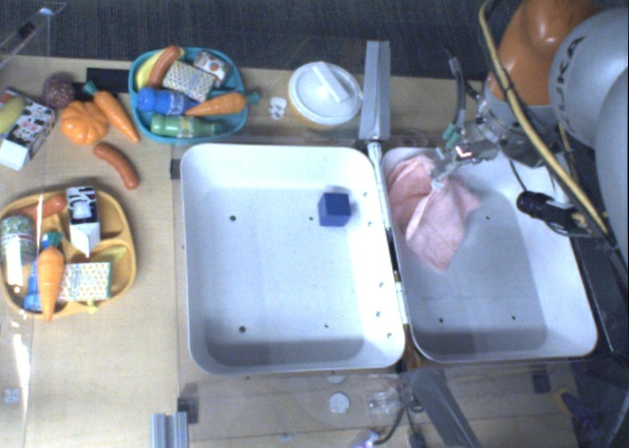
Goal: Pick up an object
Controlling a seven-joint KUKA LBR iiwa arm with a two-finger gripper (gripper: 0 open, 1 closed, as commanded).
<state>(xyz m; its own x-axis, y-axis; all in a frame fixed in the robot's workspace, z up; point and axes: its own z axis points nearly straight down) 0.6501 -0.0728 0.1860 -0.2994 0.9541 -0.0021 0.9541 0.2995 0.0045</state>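
A: While the arm (580, 53) reaches in from the right, where does its gripper (454, 159) sit?

B: Over the far left part of the right bin (550, 338), just at the top edge of a pink cloth (432, 215).

A: Does it have the cloth?

B: The cloth rises to a point right at the fingertips and drapes down and outward from there, so it looks pinched and partly lifted. The fingers seem drawn close together on that peak, though they are small and hard to read.

A: And the rest of the cloth?

B: Its lower part lies against the bin floor near the divider between the two bins.

A: Anything in the left bin (256, 338)?

B: A small blue cube (335, 207), toward the far right of that bin, well apart from the gripper.

A: What lies on the table (118, 377) beyond the bins?

B: A blue bowl (187, 92) and a yellow tray (69, 254) of toy food on the left, loose toy vegetables by them, and a round white lid (325, 92) behind the left bin
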